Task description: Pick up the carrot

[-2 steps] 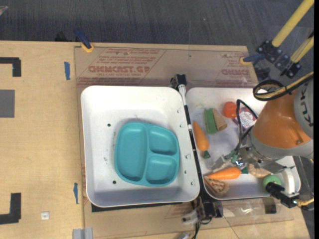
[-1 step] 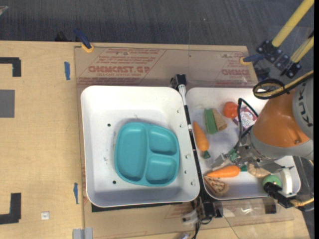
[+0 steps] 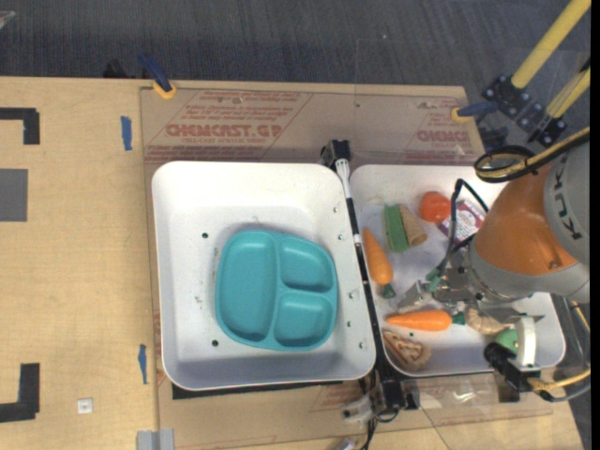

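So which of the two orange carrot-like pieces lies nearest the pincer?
The horizontal carrot at the bin's front, just below the pincer; the other piece lies along the divider.

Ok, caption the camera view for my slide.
Hand low over right bin, beside carrot; teal tray in left bin.

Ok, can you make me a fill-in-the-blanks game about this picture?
1. The divided plate in the left bin is coloured ____.
2. The arm's orange band is over the ____ bin.
3. The carrot by the gripper lies in the ____ bin.

Missing words: teal; right; right
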`<state>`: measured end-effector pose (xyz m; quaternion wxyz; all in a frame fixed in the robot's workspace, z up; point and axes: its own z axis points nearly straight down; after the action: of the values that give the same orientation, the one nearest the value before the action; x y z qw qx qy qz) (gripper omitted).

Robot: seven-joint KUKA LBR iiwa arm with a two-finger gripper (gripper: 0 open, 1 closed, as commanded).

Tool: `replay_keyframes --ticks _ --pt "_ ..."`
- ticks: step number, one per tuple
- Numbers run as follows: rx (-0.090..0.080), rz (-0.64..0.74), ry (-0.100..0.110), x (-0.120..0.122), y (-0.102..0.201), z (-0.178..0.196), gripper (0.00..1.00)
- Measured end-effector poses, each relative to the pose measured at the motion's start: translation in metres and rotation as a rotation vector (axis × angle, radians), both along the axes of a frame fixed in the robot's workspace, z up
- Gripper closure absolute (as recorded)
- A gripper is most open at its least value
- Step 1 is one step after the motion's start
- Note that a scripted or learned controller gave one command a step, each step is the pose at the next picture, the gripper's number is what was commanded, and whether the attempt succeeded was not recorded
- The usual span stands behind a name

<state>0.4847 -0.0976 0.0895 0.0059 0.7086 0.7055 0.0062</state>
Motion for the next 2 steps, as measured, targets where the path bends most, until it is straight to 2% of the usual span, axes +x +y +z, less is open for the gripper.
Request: replay_keyframes --ticks 1,2 --pt "0.001 -0.249 0.001 -0.0005 0.0038 -0.0002 0.00" --pt "-0.004 0.071 0.005 -0.0014 -0.0012 0.0001 0.00"
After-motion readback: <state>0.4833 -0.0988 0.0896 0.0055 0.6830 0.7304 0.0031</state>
